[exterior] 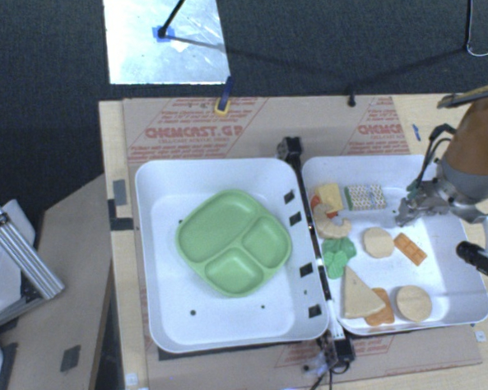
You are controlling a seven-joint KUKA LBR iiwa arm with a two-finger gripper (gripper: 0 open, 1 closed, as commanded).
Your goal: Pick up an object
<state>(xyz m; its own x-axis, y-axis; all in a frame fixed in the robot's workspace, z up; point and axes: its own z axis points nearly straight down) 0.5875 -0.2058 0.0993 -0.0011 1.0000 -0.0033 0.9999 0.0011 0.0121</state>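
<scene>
The right bin (455, 276) holds several toy foods. A yellow block (331, 197) and a checkered grey-green piece (364, 196) lie at its back. A round beige disc (378, 242) and an orange cracker (410, 248) sit mid-bin. A green leaf (338, 257), a tan wedge (359, 294) and a round cookie (414, 302) lie toward the front. My gripper (410, 209) hangs low over the bin's back right part, just behind the orange cracker and right of the checkered piece. I see nothing held in it.
The left bin (157, 195) holds a green divided plate (233, 243). A black divider with clips (305, 227) runs between the bins. The arm's orange band (475, 139) comes in from the right edge. A shiny sheet (167, 36) lies behind the bench.
</scene>
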